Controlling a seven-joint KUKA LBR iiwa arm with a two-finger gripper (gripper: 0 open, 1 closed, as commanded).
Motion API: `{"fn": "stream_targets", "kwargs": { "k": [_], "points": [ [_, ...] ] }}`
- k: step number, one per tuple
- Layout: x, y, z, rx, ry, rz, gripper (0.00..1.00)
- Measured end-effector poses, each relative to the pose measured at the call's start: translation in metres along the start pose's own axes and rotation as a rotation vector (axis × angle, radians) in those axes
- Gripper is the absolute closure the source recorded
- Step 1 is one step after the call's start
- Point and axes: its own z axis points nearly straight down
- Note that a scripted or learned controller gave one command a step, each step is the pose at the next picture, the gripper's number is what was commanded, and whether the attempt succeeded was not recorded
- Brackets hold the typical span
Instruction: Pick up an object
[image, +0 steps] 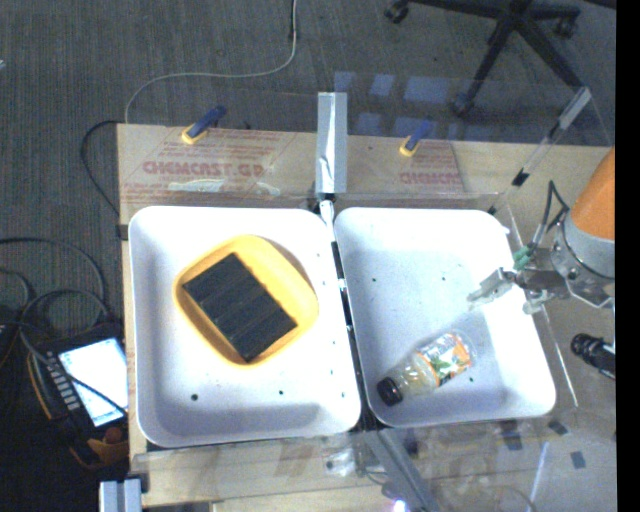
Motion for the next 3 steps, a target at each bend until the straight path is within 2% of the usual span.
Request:
{"fn": "stream_targets", "kwargs": {
  "k": [1, 2, 3],
  "points": [
    [0.047, -0.027, 0.026, 0.004, 0.003, 0.033, 0.00],
    [0.024, -0.031, 0.118, -0.004, 0.003, 0.008, 0.00],
    [0.025, 0.035, 0.120, -0.009, 0.000, 0.130, 0.00]
  ]
}}
